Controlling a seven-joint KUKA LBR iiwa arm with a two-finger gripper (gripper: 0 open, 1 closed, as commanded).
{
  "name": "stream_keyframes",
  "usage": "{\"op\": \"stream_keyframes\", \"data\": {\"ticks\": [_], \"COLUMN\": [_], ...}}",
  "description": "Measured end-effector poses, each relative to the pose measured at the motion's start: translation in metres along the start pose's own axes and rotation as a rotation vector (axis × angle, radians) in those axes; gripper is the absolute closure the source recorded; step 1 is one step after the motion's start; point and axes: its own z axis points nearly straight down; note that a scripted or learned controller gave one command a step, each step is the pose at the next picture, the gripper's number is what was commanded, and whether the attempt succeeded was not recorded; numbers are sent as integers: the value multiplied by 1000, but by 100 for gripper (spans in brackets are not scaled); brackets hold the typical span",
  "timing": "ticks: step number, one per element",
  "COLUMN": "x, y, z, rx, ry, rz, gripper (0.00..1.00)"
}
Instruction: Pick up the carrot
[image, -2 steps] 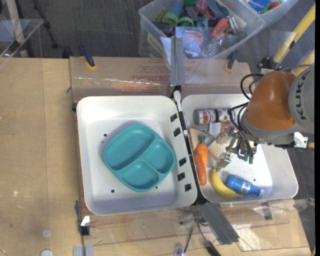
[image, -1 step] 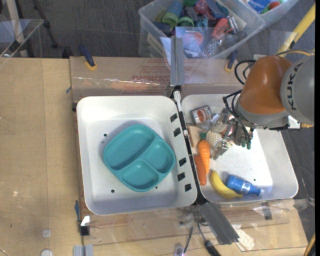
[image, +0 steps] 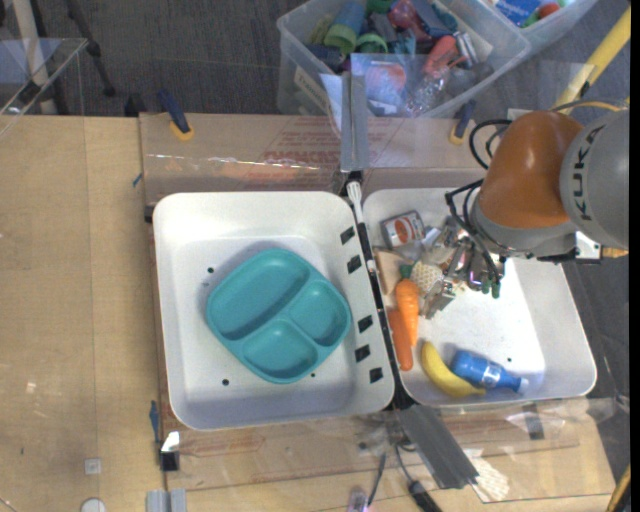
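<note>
The orange carrot lies lengthwise along the left wall of the right bin, its green-topped end pointing toward the back. My gripper hangs under the orange wrist band, just right of the carrot's upper end and close above the bin floor. The wrist and cables hide its fingertips, and I see nothing between them.
A yellow banana and a blue bottle lie at the front of the right bin. A small red-labelled can sits at its back left. The left bin holds a teal divided plate. A clear tub of toys stands behind.
</note>
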Motion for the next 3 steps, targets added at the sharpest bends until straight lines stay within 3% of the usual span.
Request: {"op": "stream_keyframes", "data": {"ticks": [1,2,3], "x": [6,1,1], "y": [4,4,4], "z": [-1,-14,-14], "rx": [-5,-8,-7], "ry": [-4,-20,-20], "rz": [234,236,236], "gripper": [0,100,0]}}
